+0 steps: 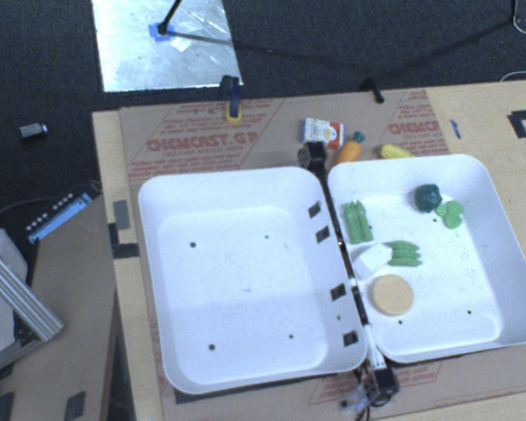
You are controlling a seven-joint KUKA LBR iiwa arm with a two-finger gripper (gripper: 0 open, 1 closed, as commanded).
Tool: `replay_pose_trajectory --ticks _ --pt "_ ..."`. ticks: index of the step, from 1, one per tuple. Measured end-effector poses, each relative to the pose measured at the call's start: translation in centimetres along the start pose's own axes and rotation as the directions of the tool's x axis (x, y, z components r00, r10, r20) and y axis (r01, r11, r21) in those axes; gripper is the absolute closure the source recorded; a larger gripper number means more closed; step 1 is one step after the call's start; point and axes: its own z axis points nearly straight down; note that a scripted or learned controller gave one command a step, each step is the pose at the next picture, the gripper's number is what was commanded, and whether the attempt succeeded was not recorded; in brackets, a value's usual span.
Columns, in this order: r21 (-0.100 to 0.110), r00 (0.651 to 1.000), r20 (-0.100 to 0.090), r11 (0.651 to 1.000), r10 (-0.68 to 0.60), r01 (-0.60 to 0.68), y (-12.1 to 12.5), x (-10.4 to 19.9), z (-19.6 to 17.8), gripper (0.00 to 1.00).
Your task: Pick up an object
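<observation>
The right bin (491,226) holds several small items. A green bean-pod bundle (357,221) lies near its left wall. A second green pod piece (404,253) rests on a white scrap (372,260). A round tan cookie (392,295) sits below them. A dark teal lump (427,197) and a light green piece (451,214) lie toward the back right. The left bin (170,263) shows bare white floor.
Behind the bins on the cardboard lie an orange carrot (348,152), a yellow piece (394,152) and a small white-and-red packet (321,131). A yellow-blue clamp (230,98) stands at the board's back edge. A metal frame (13,290) stands at the left.
</observation>
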Motion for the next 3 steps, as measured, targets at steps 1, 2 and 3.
replay_pose_trajectory --ticks 1,2,3 --pt "0.010 1.000 0.000 1.000 0.006 -0.006 2.6 -5.2 0.9 1.00" --pt "0.022 1.000 -0.008 1.000 0.003 -0.003 -9.0 -1.1 7.1 1.00" --pt "0.008 1.000 0.000 1.000 0.004 -0.004 -3.8 -5.1 5.7 1.00"
